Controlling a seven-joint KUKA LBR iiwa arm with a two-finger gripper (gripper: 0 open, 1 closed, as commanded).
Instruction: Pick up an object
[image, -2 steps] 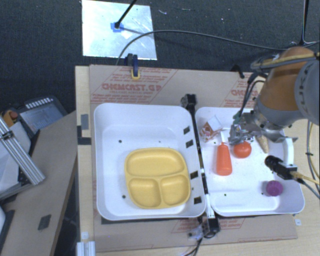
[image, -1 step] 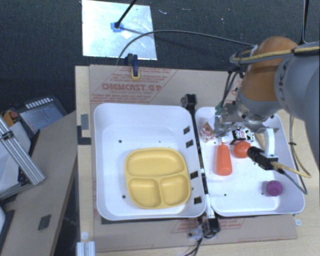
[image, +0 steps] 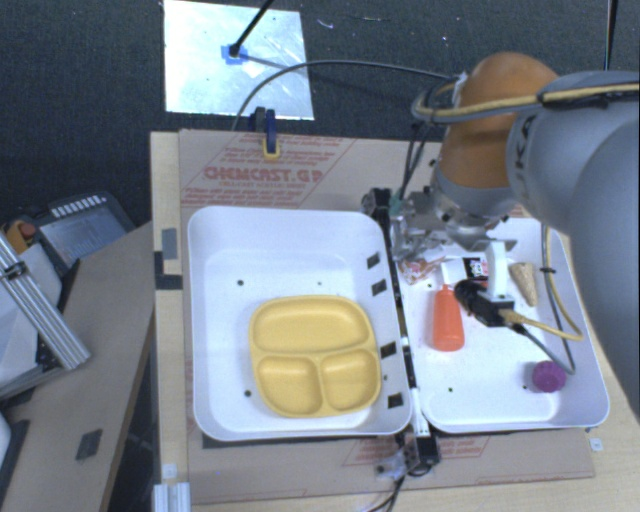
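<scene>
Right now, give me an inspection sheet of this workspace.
Surface: two white bins, left bin and right bin, side by side on cardboard.
Job's things: yellow divided tray in left bin; orange bottle, purple ball, beige cone in right bin.
Clutter: small wrapper by the divider.
Gripper: gripper low over right bin's far left corner.
Cables: yellow cable across right bin.
Surroundings: foil sheet; aluminium rail.

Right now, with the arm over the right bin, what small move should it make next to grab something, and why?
Probably lower the gripper straight down. It hangs at the back left of the right bin, above a small red and white packet, with nothing seen between its fingers. The orange bottle lies just in front, and the purple ball farther off.
</scene>
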